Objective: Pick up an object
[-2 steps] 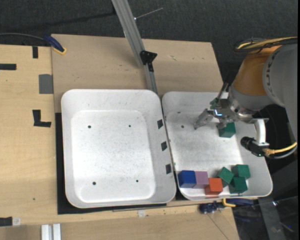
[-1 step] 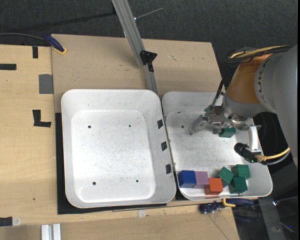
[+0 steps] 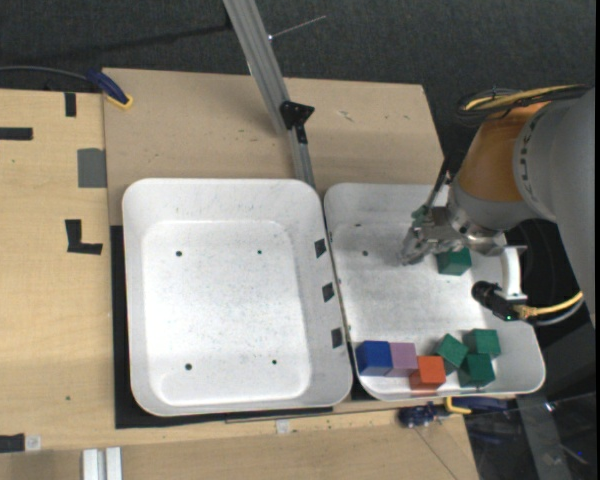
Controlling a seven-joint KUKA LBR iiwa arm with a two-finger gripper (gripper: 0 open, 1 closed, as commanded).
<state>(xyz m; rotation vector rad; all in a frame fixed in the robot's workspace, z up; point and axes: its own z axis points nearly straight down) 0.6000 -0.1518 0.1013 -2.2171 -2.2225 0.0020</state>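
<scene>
In the camera view, the right bin (image 3: 380,218) holds all the loose pieces, and the left bin (image 3: 220,298) sits beside it toward the centre-left of the frame. The gripper (image 3: 420,243) is low in the upper right part of the right bin, and whether its jaws are released or clenched I cannot tell from this angle. Just beside it, to the lower right, lies a green block (image 3: 454,262), partly covered by the wrist; nothing shows it as grasped. By count there are seven small blocks: that one near the gripper and six clustered along the bottom edge of the right bin, namely a blue block (image 3: 375,357), a purple block (image 3: 404,356), an orange block (image 3: 429,370) and three more green blocks (image 3: 476,356). They look like small rigid cubes, probably light and not fragile, with flat faces that should take a pinch across two opposite sides; the clustered ones touch, leaving little finger room.
</scene>
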